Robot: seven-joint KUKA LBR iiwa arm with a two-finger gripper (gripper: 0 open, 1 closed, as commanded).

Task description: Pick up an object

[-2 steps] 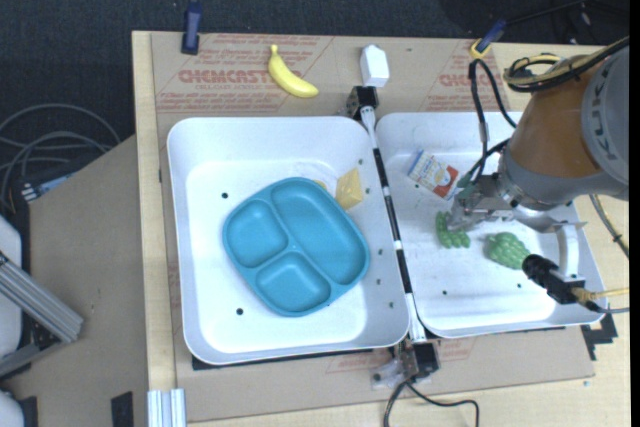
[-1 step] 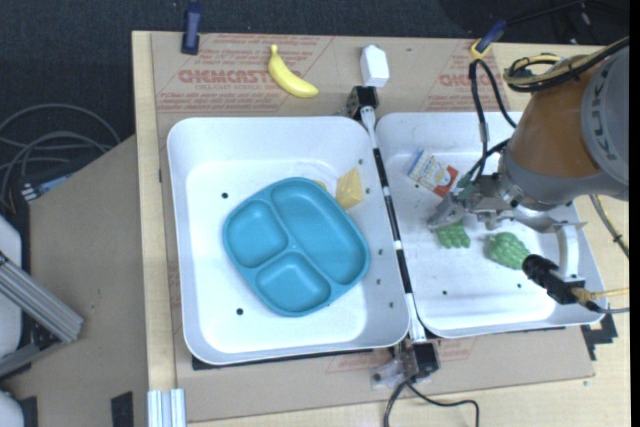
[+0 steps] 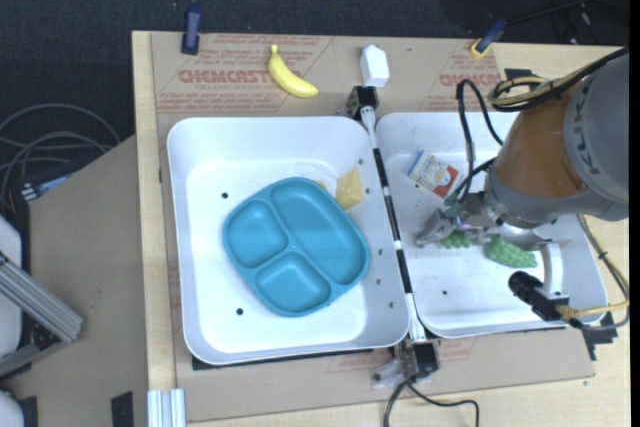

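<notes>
In the right bin (image 3: 470, 315), my gripper (image 3: 444, 227) is down low near the left wall. A green object (image 3: 511, 254) lies just right of it, partly under the wrist, and a smaller green piece (image 3: 466, 239) shows right beside the gripper tip. I cannot see whether either is held. A small white, red and blue carton (image 3: 432, 172) lies behind the gripper, apart from it. The grey and orange arm (image 3: 545, 155) covers the bin's right side.
The left bin (image 3: 200, 315) holds a blue divided plate (image 3: 293, 245) with a pale yellow piece (image 3: 349, 188) at its far right corner. On the bench behind the bins lie a banana (image 3: 291, 75), a white block (image 3: 375, 65) and a blue clip (image 3: 191, 27).
</notes>
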